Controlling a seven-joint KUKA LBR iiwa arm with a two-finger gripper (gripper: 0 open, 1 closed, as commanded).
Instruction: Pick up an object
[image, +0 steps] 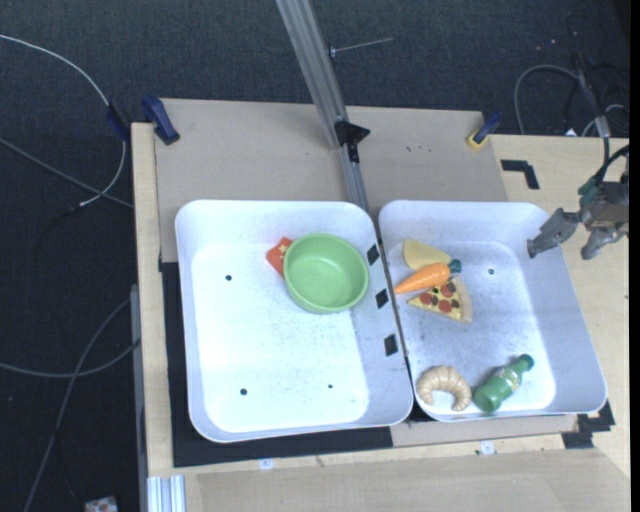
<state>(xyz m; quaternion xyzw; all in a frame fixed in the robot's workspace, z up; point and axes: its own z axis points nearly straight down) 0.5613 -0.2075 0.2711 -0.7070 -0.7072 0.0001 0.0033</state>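
On the worktop (250, 150), two shallow white bins sit side by side, their inner edges touching.

Left bin (270, 400): one green bowl (325, 272), upright, near the bin's far right corner. An orange-red item (277, 255) lies touching the bowl's left rim (partly hidden behind it; its kind cannot be told).

Right bin (540, 330): five items.
- Pale yellow wedge (422, 254), near the far left corner.
- Carrot (425, 277), orange with a dark green top at its right end, lying across the near edge of the yellow wedge.
- Pizza slice (445, 300), yellow with red spots, just in front of the carrot and touching it.
- Croissant (446, 386), tan, by the near edge of the bin.
- Green bottle (500, 385), lying tilted, just to the right of the croissant, cap end pointing up and to the right.

Gripper (570, 240): at the far right edge of the right bin, over its rim, well apart from every item in it. Its two fingers (549, 236) are spread apart with nothing between them.

Other: a grey metal bar (318, 70) slants down from the top of the view to the seam between the bins; blue clamps (160, 120) hold the far left corner of the worktop, and a yellow-and-blue clamp (485, 130) the far right.
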